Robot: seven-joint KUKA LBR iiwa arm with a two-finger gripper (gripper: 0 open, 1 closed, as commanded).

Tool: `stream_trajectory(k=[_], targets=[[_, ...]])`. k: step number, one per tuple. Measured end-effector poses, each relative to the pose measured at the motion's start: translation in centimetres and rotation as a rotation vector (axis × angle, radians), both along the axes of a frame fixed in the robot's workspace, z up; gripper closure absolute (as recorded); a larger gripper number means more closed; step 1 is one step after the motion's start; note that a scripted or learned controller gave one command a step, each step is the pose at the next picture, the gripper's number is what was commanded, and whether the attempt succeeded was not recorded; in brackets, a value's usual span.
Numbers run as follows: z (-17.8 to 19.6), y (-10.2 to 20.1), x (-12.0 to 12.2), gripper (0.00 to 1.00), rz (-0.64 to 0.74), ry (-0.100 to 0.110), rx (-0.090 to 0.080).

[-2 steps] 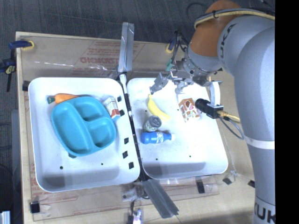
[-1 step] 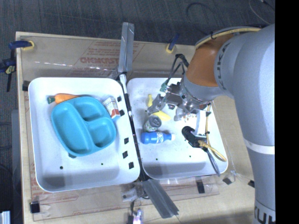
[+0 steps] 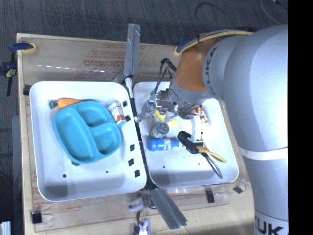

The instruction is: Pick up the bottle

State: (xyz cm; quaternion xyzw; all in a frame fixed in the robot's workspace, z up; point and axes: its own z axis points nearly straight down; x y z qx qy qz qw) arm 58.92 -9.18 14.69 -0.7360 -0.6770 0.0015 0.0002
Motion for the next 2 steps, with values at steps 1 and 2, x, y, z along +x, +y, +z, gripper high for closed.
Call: stream_trajectory(k=[1, 2], targets=[[-4.7, -2.6, -6.2, 0.0, -0.06, 0.001, 0.002], [-5.5, -4.4, -11.2, 0.0, -0.249, -0.001, 0.003]])
